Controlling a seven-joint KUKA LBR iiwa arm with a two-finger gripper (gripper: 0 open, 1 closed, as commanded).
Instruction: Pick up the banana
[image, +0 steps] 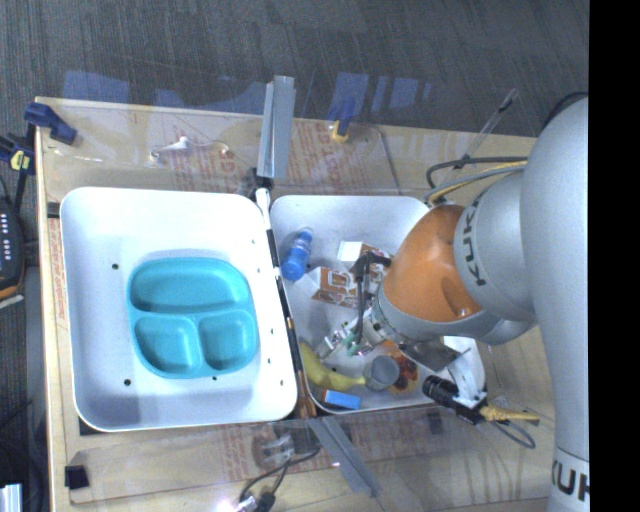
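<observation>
The banana (325, 368) lies yellow along the front left of the right bin (345, 215), partly under the arm's wrist. My gripper (352, 338) hangs low in that bin just above and right of the banana, below the orange band (425, 275). The wrist hides much of the gripper, and I see nothing clearly between the fingers.
The right bin also holds a blue bottle (296, 255), a brown snack packet (333, 284), a grey cup (381, 373), a small blue block (342, 400) and a white piece (350, 250). In the left bin (90, 230) sits a teal divided tray (192, 315). The arm covers the right bin's right half.
</observation>
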